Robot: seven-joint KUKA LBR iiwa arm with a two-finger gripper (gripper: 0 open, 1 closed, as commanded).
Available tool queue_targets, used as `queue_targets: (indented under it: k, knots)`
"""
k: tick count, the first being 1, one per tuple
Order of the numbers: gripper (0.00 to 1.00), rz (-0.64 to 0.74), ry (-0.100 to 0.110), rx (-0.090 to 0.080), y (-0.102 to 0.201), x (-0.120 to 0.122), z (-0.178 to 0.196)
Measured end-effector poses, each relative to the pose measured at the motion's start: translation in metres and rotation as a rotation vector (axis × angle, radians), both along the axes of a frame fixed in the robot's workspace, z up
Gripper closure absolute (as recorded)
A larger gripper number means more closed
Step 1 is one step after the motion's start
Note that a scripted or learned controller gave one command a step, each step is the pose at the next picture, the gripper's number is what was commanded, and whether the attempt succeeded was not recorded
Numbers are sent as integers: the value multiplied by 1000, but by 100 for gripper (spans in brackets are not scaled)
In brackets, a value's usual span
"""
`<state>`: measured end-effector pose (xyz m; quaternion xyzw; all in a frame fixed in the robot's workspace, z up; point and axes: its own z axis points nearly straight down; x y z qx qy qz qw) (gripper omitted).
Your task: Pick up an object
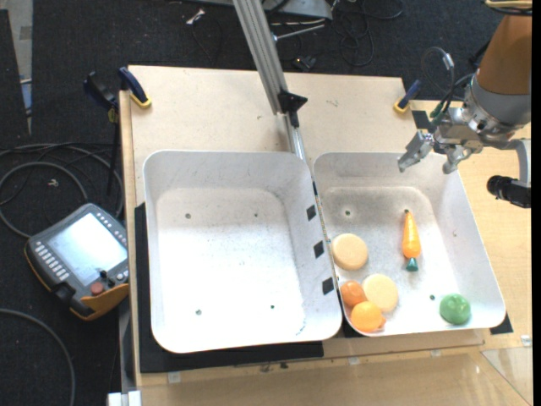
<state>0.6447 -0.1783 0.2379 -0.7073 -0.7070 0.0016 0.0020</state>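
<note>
Arm: grey w/ orange band, comes in from the right, wrist over the far right corner of the right bin.
Claw: hangs above the right bin's far rim, two fingers spread wide, tips well apart, nothing betw. them. Left finger tip over the rim nr the bin's back wall, right tip nr the far right corner.
Right bin: holds all the objs, grouped in its near half.
Carrot: orange, green end twd the near side, lies lengthwise approx mid-bin, well below the claw, apart from the rest.
Cream disc: round, pale, by the divider side, left of the carrot.
2nd cream disc: nearer the front, touching the orange ball.
Orange ball: at the front rim, near left corner.
Small orange piece: just left of the 2nd disc, against the left wall; shape hard to tell.
Green ball: near right corner, alone, well apart from the disc cluster.
Left bin: white, speckled floor, beside the right bin, sharing the middle edge.
Bench: light wood, two clamps at the far corners.
Pendant: grey/orange handheld w/ screen, on the floor left of the bench.
Pole: metal, slants from the top down to the bins' shared far edge.
</note>
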Motion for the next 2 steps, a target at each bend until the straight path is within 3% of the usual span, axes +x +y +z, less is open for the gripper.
queue_targets:
  k: [2]
  knots:
    - [0,3,-1,0,8,5,-120]
